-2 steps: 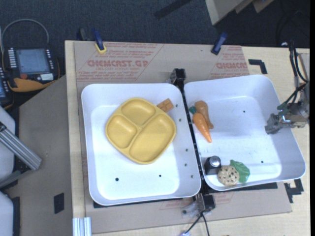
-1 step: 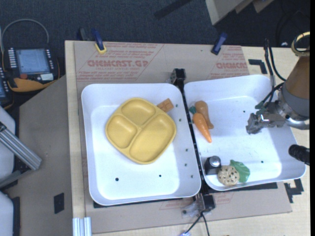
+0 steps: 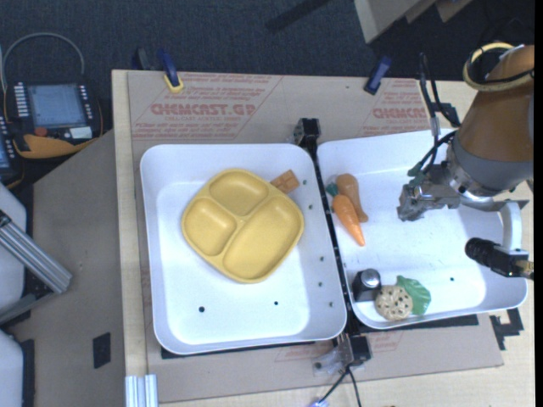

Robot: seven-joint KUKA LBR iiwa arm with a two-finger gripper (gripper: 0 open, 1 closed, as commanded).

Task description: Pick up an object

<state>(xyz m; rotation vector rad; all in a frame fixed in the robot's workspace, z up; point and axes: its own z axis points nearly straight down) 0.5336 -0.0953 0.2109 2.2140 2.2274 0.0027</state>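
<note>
A: Where's the gripper [image 3: 417, 202]?

B: Over the right bin [image 3: 475, 155], abt midway across, nearer its far edge than its near one. The arm [image 3: 496, 134] comes in from the right and hides part of that bin's right side.

A: Wide, narrow, holding sth?

B: Can't tell. From this angle it's 1 grey clump, too small and blurred to read. It sits over bare white floor, apart from every obj.

A: What could it pick?

B: The closest is a carrot [image 3: 351, 223], lying along the right bin's left wall, w/ a tan piece [image 3: 349, 188] touching its far end. What that piece is, I can't make out. Both are left of the gripper, near but apart.

A: Anything else in there?

B: 3 things bunched in the near-left corner: a cookie [image 3: 394, 302], a green item [image 3: 417, 292] just behind it and partly covered by it, and a small black-and-silver thing [image 3: 366, 283] beside the cookie, against the left wall. Can't ID that last one.

A: And the left bin [image 3: 170, 253]?

B: A yellow plate [image 3: 243, 224] w/ 3 compartments, set toward the far-right part. A brown block [image 3: 285, 181] touches the plate's far-right rim; whether it rests on the rim or beside it isn't clear.
</note>
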